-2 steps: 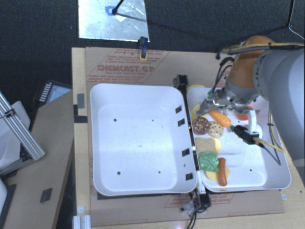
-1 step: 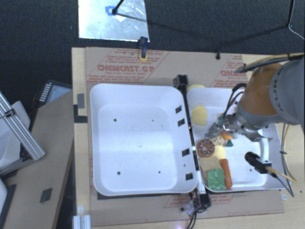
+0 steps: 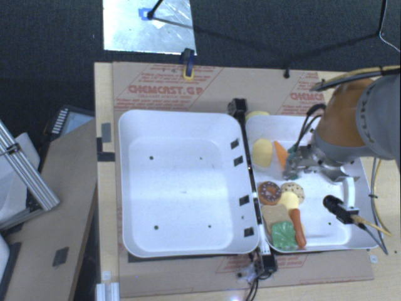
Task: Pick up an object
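Note:
The right bin [image 3: 326, 227] holds several toy foods. A pale yellow lemon-like piece [image 3: 262, 152] and a small orange carrot [image 3: 281, 155] lie at its left side. Lower down are a chocolate donut [image 3: 269, 193], a speckled cookie [image 3: 293, 189], a yellow lump [image 3: 289, 200], a tan slice [image 3: 272, 216], an orange sausage-like stick [image 3: 298, 226] and a green piece [image 3: 283, 236]. My gripper [image 3: 296, 166] hangs low inside this bin, just right of the carrot and above the cookie. The wrist hides what is under it.
The left white bin [image 3: 135, 143] lies beside the right one, with a black divider [image 3: 247, 168] between them. Another pale yellow thing [image 3: 257, 114] sits at the right bin's far rim. The grey and orange arm [image 3: 357, 121] covers the right bin's far right.

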